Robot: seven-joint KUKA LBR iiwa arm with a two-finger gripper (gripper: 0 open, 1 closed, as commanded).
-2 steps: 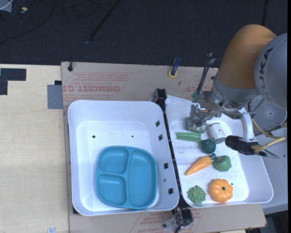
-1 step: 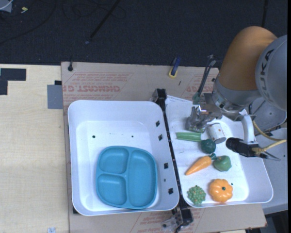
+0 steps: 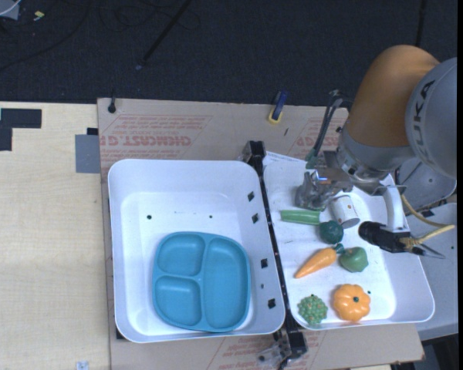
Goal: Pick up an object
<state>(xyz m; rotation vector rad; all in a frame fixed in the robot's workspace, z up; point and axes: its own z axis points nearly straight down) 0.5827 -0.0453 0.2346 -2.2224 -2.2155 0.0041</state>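
My gripper [image 3: 312, 194] hangs low over the far left part of the right bin [image 3: 417, 299]. Just below it lies a long green vegetable [image 3: 299, 216], and the view does not let me judge whether they touch. A dark green round piece [image 3: 330, 231] sits beside that. Toward the front are an orange carrot [image 3: 316, 261], a green pepper [image 3: 354, 259], an orange pumpkin [image 3: 350, 302] and a small broccoli head [image 3: 312, 310]. A small white cylinder [image 3: 343, 207] lies right of the gripper.
The left bin [image 3: 131, 206] holds a blue divided plate [image 3: 201, 280]. A black divider rail [image 3: 264, 230] runs between the two bins. The grey and orange arm [image 3: 393, 106] looms over the right bin's far right corner.
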